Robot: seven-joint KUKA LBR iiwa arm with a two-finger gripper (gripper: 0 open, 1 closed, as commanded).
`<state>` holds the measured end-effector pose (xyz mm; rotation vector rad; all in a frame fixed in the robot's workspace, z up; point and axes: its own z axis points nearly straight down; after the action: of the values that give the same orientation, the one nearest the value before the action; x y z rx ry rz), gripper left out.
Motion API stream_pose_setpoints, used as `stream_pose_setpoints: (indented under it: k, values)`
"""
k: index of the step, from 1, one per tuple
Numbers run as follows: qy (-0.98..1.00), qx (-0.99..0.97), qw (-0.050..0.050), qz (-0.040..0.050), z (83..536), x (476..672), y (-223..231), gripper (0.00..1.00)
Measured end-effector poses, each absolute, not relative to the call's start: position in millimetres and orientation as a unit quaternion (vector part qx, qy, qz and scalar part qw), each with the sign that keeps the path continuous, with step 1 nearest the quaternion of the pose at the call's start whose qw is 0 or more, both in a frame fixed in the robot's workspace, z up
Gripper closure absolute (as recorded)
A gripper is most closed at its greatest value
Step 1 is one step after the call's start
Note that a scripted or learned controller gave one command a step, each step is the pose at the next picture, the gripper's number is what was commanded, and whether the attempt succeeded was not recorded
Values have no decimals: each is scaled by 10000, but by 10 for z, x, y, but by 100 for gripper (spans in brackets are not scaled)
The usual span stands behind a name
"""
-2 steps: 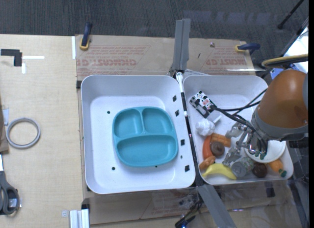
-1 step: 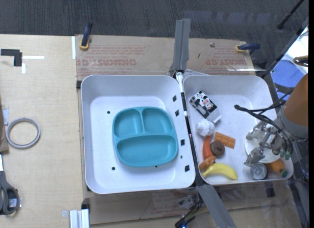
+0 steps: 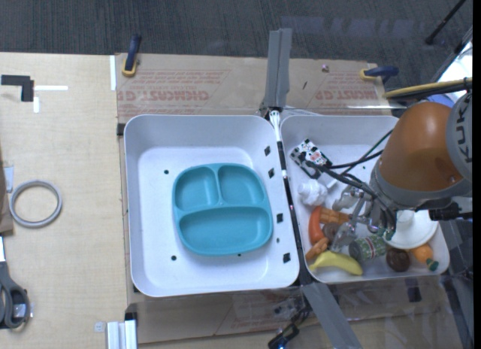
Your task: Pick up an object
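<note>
While over the right bin [image 3: 353, 133], pincer [image 3: 361, 223] hovers above a banana [image 3: 336, 263].

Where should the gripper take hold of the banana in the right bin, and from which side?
Probably across the banana's thick middle, coming straight down. It lies flat along the right bin's near wall, curved, so the fingers should close across its width.

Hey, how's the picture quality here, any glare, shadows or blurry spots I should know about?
Camera view: even, soft lighting; the glossy orange band on the arm carries a mild sheen; the teal divided plate in the left white bin is sharp, with a faint shadow; the pincer amid the clutter in the right white bin looks soft and hard to resolve.
</note>
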<state>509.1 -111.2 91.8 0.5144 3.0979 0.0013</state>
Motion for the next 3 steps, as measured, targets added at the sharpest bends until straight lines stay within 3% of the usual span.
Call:
stream_pose_setpoints:
  k: [1,2,3]
  values:
    - [9837,1797,8,0,920,4835,-1836,0]
    - [9922,1242,14,19,937,4798,-2177,0]
    - [9924,1229,29,22,1024,4813,-2162,100]
